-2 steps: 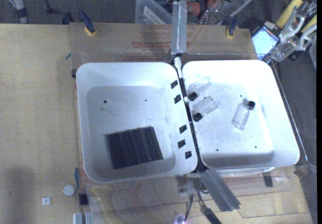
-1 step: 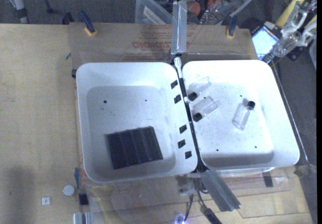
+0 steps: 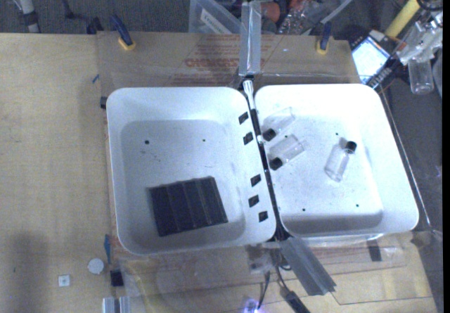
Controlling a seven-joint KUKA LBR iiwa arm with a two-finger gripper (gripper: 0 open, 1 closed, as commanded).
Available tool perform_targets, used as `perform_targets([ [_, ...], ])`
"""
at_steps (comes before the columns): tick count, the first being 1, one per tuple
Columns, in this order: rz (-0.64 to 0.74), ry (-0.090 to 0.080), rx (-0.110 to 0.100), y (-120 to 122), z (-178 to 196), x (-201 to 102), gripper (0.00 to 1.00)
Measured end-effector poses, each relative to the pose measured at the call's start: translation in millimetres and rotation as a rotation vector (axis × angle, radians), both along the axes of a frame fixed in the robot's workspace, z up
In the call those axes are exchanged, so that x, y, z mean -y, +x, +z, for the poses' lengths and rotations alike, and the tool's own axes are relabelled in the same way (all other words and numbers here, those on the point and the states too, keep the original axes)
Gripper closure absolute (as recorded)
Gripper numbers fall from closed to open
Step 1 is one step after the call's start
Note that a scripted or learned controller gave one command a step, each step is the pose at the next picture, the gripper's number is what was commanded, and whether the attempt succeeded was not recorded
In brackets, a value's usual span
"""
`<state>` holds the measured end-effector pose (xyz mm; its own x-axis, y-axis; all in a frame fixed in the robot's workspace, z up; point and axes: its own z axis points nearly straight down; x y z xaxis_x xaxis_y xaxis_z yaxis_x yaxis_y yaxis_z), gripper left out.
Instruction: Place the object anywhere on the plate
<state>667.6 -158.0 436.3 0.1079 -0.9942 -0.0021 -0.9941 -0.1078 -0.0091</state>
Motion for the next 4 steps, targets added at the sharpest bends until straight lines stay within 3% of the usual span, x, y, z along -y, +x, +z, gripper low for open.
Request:
perform_targets([
  [1,0.625,-0.002,-0.003,0,-4,-24,1.00],
  [2,1.094,-0.007,0.003,0,-1,-53,1.00],
  [4,1.102,-0.005,0.025,3,20,-61,1.00],
])
